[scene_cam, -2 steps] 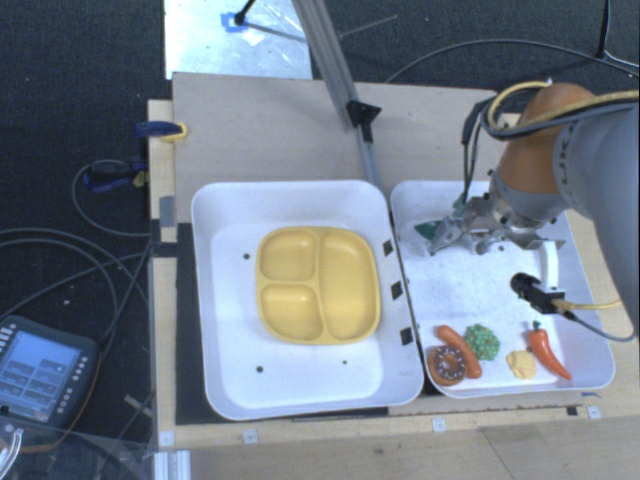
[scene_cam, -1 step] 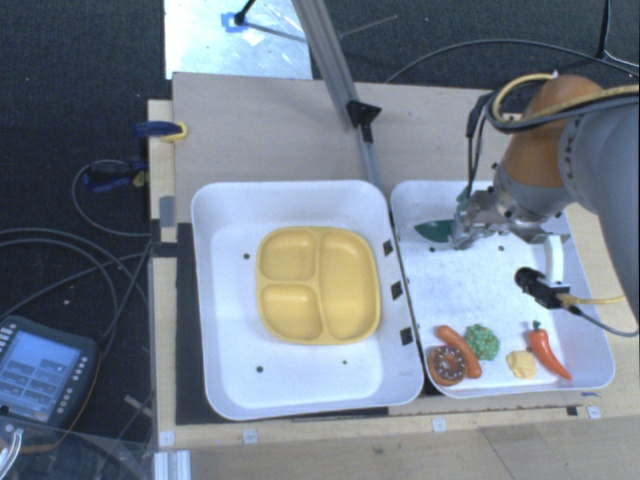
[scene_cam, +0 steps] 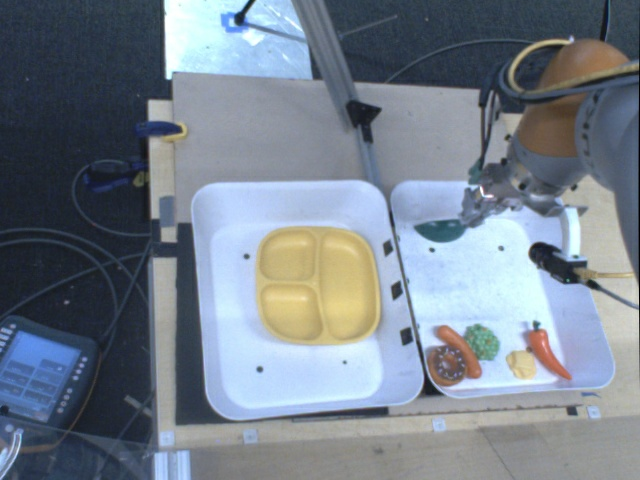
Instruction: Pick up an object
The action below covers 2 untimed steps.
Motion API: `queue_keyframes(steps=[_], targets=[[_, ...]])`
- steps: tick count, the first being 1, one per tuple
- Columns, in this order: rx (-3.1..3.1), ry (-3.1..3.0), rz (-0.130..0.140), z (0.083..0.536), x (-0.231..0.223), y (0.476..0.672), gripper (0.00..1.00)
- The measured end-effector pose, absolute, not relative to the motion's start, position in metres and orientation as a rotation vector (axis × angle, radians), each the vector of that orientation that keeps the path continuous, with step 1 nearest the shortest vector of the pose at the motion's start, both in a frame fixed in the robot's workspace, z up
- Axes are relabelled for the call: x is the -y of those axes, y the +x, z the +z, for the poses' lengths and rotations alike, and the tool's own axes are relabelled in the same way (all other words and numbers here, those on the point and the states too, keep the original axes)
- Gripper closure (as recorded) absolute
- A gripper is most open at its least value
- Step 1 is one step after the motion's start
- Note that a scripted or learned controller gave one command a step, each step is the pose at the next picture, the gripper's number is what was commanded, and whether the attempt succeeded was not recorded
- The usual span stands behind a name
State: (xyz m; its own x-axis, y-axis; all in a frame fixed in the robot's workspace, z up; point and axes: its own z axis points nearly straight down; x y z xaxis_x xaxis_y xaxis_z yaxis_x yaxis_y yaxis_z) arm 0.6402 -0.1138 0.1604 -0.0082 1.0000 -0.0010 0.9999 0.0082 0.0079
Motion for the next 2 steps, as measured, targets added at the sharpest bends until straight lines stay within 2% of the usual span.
queue_keyframes(steps=[1, 2], targets=[[-2.226, 2.208, 0.008, 0.211, 0.114, 0.642, 1.00], [-2.233, 2.208, 0.007, 0.226, 0.061, 0.637, 1.00]])
